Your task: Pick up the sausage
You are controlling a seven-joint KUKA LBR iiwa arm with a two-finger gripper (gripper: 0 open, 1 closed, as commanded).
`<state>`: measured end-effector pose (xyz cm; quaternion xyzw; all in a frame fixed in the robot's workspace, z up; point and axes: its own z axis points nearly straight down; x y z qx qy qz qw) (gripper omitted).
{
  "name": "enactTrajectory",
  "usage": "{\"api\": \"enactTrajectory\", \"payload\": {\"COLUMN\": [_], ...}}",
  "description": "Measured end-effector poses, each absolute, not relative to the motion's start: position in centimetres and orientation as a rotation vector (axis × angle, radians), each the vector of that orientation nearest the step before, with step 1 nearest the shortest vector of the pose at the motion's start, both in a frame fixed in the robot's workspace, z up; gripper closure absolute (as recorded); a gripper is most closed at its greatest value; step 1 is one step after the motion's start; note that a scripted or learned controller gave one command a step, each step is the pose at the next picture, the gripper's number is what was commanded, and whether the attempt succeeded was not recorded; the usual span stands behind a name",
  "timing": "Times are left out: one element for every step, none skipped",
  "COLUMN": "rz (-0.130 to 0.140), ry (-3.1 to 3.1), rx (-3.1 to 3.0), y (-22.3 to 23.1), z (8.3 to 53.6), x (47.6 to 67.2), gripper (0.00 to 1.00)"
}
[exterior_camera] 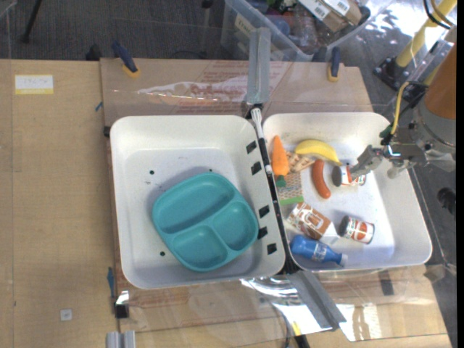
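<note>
a: where's the sausage?

b: in the right bin, upper middle. it lies flat just under the banana, with the carrot further left against the divider.

a: and the gripper?

b: just right of the sausage, low over the bin floor, the arm coming in from the right rim. there's something small, dark and red-and-white right at its tip. i can't tell whether the claw is spread or pinched, nor whether it grips that thing; the tip is too small and cluttered to read.

a: so which way is the move?

b: a short shift left, by my reading. the sausage's long axis runs roughly up and down the view, tilted a little, so a claw closing across it would want to close left-right.

a: room to work?

b: left of the sausage there's a bare strip of floor before the carrot and a small packet. its top end nearly touches the banana, so that end is tight. below it sit a brown carton and a can, near but apart. the blue bottle is well clear. the middle of the sausage looks the safest place to take it.

a: the left bin?

b: holds a teal tray, nothing to do with this.
</note>
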<state>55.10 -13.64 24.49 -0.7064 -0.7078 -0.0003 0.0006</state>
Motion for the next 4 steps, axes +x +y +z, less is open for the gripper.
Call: {"api": "enactTrajectory", "payload": {"rz": [-0.014,-0.005,-0.008,-0.005], "ry": [-2.278,-2.286,-2.292,-2.290], "rx": [-2.181,-2.166,-2.167,-2.154], "y": [-12.3,-16.5,-16.4,-5.9], "z": [9.1,9.1,10.4,18.7], "x": [58.5,65.7,65.9,65.0], "gripper": [0.00,0.00,1.00,1.00]}}
